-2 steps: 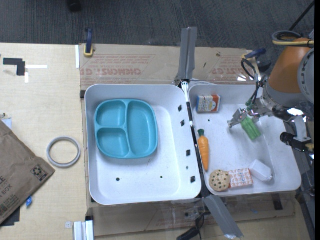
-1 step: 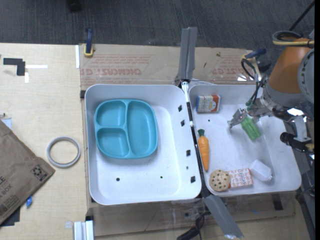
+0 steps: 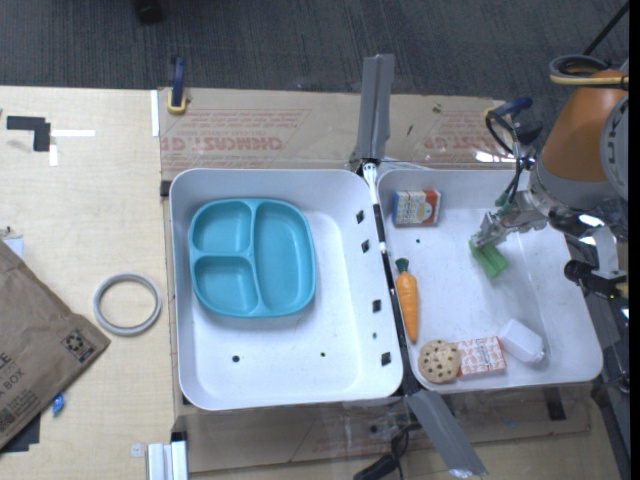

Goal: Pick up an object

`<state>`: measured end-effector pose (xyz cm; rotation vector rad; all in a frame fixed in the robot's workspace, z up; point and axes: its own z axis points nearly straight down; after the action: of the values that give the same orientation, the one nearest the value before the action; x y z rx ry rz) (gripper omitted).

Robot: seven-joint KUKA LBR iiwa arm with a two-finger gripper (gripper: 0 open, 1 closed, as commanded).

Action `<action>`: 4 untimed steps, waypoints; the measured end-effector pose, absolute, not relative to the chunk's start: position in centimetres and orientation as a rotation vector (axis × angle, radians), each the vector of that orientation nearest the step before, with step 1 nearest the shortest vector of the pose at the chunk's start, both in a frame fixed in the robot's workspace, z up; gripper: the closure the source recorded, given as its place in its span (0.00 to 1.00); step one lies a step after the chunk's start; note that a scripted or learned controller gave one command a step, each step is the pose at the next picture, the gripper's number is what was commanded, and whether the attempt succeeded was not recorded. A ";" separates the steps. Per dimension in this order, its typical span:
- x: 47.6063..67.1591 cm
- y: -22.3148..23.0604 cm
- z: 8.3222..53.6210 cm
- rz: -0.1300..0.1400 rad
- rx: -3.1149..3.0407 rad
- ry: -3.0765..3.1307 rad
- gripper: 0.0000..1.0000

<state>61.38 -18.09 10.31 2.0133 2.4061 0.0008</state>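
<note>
My gripper [image 3: 493, 238] hangs over the upper middle of the right bin [image 3: 560, 368]. A small green object [image 3: 491, 259] lies directly at its tip, touching or nearly touching it; whether it is gripped is unclear. Other things in this bin are a small white and orange carton [image 3: 415, 208] at the back left, a carrot [image 3: 406, 301] along the left wall, a cookie [image 3: 438, 361], a pink packet [image 3: 481, 356] and a white piece [image 3: 523, 341] near the front. A blue divided plate [image 3: 253, 258] lies in the left bin [image 3: 290, 378].
A grey divider post [image 3: 376, 108] stands behind the wall where the two bins meet. A roll of tape [image 3: 127, 302] and a brown cardboard box [image 3: 35, 348] lie on the bench to the left. Cables and arm parts crowd the right bin's right rim.
</note>
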 end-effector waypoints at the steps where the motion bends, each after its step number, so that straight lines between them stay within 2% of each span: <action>1: 61.3 -18.1 10.1 -0.002 2.015 2.408 0.00; 2: 61.3 -18.1 11.1 -0.001 2.014 2.406 1.00; 3: 61.3 -18.1 11.1 -0.001 2.014 2.406 0.00; 4: 59.4 -16.5 9.2 -0.002 2.070 2.364 0.00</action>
<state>59.44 -16.47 9.17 2.0698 2.3640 -0.0020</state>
